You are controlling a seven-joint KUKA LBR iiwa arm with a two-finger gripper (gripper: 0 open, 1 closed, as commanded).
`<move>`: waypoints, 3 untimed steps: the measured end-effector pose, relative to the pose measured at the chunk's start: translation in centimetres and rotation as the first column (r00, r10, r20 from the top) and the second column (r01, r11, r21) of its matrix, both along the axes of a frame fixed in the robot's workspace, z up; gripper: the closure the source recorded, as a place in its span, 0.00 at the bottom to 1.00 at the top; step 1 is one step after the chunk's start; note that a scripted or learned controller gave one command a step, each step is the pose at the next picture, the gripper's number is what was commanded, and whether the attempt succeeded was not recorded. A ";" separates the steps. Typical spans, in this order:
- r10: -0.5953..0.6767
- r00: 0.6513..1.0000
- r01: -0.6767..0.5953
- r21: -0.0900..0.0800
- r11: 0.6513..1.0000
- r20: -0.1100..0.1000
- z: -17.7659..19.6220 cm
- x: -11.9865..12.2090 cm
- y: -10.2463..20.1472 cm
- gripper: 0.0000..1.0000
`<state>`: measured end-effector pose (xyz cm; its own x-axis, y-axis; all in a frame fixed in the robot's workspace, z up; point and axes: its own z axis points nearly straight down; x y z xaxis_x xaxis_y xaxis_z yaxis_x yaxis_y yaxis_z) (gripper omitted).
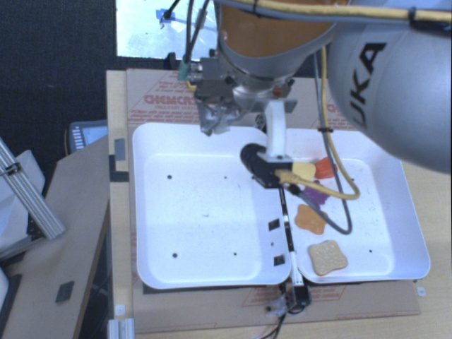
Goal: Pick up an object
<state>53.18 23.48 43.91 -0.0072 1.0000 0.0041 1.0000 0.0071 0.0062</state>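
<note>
My gripper (213,123) hangs over the far rim of the left bin (198,210), near that bin's back right corner, and nothing shows in its grasp. In the right bin (381,210) lie several small toy foods: a yellow piece (304,169), a red-orange piece (325,167), a purple piece (315,197), an orange piece (309,219) and a slice of toast (327,257) near the front. All of them are well to the right of the gripper and nearer the camera.
The arm's grey and orange body (296,20) fills the upper right and hides the right bin's far corner. A yellow cable (332,189) loops down over the right bin. Cardboard (162,97) lies under both bins.
</note>
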 end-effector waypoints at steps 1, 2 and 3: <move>0.000 1.000 0.000 0.003 1.000 0.004 8.8 -4.7 0.0 1.00; -0.001 1.000 0.001 -0.003 1.000 -0.004 8.2 -4.6 0.0 0.00; 0.004 1.000 -0.004 -0.001 1.000 -0.002 9.3 -4.5 0.0 1.00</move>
<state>48.66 23.47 53.21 -0.0109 0.9999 0.0030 0.9999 0.0109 0.0042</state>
